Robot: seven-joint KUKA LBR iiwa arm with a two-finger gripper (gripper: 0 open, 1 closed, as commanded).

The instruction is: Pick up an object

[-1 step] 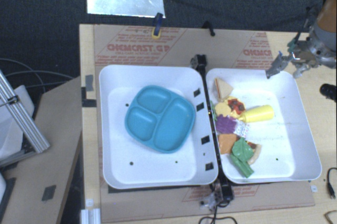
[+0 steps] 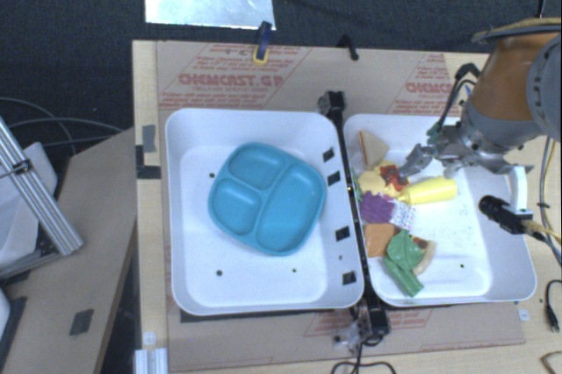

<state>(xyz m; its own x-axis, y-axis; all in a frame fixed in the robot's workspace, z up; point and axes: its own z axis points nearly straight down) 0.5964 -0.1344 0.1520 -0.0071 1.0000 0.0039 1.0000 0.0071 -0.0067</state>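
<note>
Gripper (image 2: 411,163) reaches in from frame right, low over the toy-food pile along the right bin (image 2: 492,280) left wall, near a yellow cylinder (image 2: 430,190) as likely target; finger spread and hold cannot tell.

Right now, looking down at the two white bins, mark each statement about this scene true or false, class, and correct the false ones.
1. The blue divided plate lies in the left bin. True.
2. The toy foods sit in the same bin as the plate. False: they are piled in the right bin, along its left side.
3. The claw is over the right bin, near the yellow cylinder. True.
4. The green toy lies at the far end of the pile, nearest the bench's back edge. False: it is at the near end, and the tan wedge is at the far end.
5. The purple toy lies on the plate. False: it is in the pile in the right bin.
</note>
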